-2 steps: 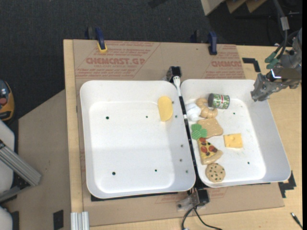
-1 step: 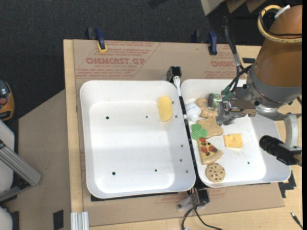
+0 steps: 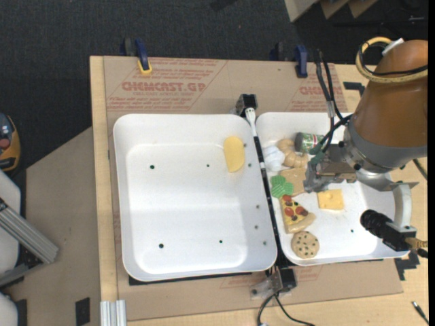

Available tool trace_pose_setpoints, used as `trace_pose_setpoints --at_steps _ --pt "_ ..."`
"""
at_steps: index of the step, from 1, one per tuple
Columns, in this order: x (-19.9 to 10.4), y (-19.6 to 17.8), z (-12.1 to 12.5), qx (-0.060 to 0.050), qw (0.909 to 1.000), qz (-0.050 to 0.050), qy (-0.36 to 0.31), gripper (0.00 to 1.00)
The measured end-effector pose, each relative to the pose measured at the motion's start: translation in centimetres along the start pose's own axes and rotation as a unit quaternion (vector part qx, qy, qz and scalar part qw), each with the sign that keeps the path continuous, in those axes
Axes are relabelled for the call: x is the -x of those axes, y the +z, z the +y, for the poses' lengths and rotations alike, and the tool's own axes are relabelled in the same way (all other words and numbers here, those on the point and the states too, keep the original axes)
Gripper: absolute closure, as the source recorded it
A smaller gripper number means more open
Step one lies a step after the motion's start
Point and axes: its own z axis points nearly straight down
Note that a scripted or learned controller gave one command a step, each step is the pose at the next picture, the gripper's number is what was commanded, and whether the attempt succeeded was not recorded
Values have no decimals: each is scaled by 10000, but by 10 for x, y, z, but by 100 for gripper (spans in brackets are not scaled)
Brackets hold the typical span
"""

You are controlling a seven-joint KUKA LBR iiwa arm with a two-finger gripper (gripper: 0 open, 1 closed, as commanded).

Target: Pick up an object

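My gripper (image 3: 318, 176) hangs low over the middle of the right bin (image 3: 353, 246), under the orange-banded wrist. Several toy foods lie around it: a tan flat piece (image 3: 294, 177) just to its left, a yellow cheese square (image 3: 331, 200) just below it, a green leaf (image 3: 281, 185), a pizza slice (image 3: 296, 213) and a cookie (image 3: 305, 244). Farther back sit a green can (image 3: 307, 141), tan lumps (image 3: 293, 159) and a white piece (image 3: 272, 157). A yellow oblong toy (image 3: 234, 153) lies in the left bin (image 3: 177, 250), near its right wall.
The arm's bulk covers the right bin's far right part. A black part (image 3: 380, 227) of the arm juts over that bin's near right corner. Blue clamps (image 3: 142, 54) hold the cardboard base at the back edge. A black latch (image 3: 246, 104) sits between the bins.
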Motion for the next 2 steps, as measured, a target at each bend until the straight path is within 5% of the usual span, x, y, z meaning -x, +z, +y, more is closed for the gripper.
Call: trace_pose_setpoints --at_steps 1,2 --pt "6 38 1 3 10000 3 -1 100" --pt "49 -86 2 118 9999 -20 9 100"
